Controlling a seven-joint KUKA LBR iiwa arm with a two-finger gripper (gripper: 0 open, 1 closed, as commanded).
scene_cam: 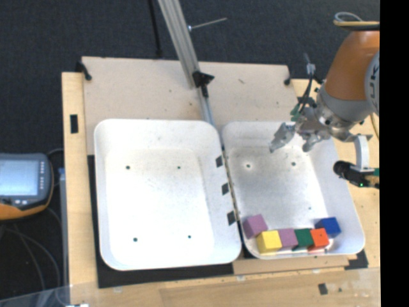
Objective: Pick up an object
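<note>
Camera view: jaws point(295, 137) apart, gripping nothing, over right bin point(281, 178).
Blocks point(289, 236) well below jaws, huddled against near wall; likely light, rigid, smooth. Best taken across flat sides of blue block point(328, 225).

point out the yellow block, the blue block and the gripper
yellow block point(269, 240): camera view, top face
blue block point(328, 225): camera view, top face
gripper point(295, 139): camera view, midway between its fingertips
</note>
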